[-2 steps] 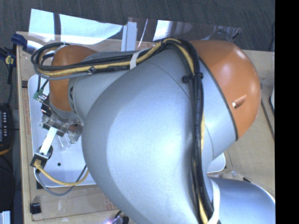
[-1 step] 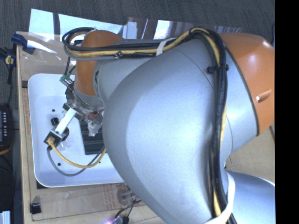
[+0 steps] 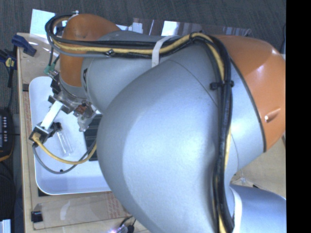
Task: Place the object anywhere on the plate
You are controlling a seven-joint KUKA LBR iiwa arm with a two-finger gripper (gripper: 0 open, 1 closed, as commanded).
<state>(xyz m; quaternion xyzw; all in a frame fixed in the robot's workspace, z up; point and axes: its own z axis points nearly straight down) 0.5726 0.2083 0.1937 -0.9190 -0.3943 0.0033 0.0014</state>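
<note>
Closest to you, the grey arm [image 3: 184, 130] bulks across most of the view, with yellow and black cables [image 3: 221, 106] strapped along it. Beneath it, you see a pale wooden bench [image 3: 73, 210] on a dark carpeted floor [image 3: 146, 1]. On the bench sits the left white bin [image 3: 63, 181], with only its left part and near edge showing.

A small clear object [image 3: 65, 142], tube-like and glassy, lies on the bin floor towards the left wall, tilted slightly. Just beside it to the right, a dark flat shape [image 3: 92, 135] runs under the arm; you cannot tell whether that is the plate.

Above and right of the clear object hangs the gripper [image 3: 82, 115], below the orange band [image 3: 82, 30]. It is too blurred and crowded to tell whether it is parted or closed. A white bar [image 3: 50, 116] slants down from the wrist, and a yellow cable [image 3: 58, 157] loops from its lower end under the clear object. A blue clamp [image 3: 22, 43] grips the bench's far left corner
</note>
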